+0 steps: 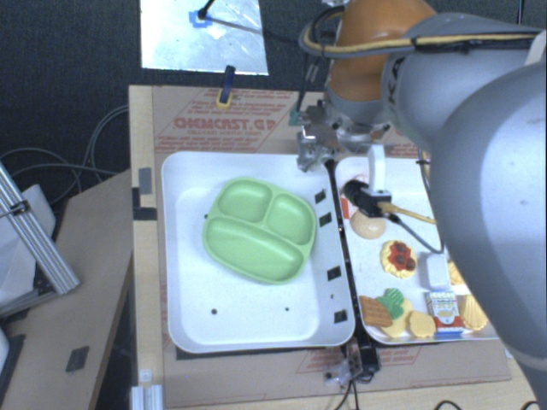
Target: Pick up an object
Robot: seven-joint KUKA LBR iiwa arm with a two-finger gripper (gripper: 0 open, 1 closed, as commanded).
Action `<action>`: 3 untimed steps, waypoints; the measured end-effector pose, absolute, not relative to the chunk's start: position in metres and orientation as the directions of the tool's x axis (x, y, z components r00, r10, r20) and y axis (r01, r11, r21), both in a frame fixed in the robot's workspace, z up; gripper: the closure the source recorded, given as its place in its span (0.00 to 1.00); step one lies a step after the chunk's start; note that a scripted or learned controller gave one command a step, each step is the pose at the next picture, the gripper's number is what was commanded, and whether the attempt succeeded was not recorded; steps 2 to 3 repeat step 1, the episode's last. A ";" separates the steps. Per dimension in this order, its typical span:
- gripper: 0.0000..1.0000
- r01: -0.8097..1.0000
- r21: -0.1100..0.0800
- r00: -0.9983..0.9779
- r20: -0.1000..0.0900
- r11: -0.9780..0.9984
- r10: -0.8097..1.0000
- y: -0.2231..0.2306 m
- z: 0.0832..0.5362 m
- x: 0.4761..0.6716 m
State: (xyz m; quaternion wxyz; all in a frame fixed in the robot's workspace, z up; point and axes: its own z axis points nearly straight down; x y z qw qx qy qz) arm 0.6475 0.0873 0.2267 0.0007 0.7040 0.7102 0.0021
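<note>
The gripper [309,154] hangs over the far rim of the bins, at the top end of the divider [340,254] between them. I cannot tell whether it is wide or narrow; the view is too blurred there. Nothing can be seen held in it.

From the gripper, the closest things are these:
- A green plate [261,229] at 7 o'clock, lying flat in the left bin [171,254].
- A pale ball [369,226] at 5 o'clock, in the right bin [408,193], close to the divider.

Further toward 5 o'clock lie a round toy pizza [399,259], a green piece [393,299], a biscuit [376,313] and a small box [442,306].

I judge the ball to be the easiest object to take. It looks like light, stiff plastic, but it is round and smooth, so it may slip or roll away. It should be held across its middle. The plate is probably also light and hard, but wide and low, so only its rim or one of its inner ridges gives a hold.

The grey arm [479,118] covers the right part of the right bin, and the things there are cut off. A small red thing [345,202] above the ball is half hidden, and I cannot name it.
</note>
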 end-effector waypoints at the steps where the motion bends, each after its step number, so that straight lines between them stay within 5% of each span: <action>1: 1.00 1.000 0.002 -0.007 0.001 0.007 1.000 0.112 0.214 0.650; 3: 1.00 1.000 0.002 -0.007 0.001 0.007 1.000 0.112 0.214 0.650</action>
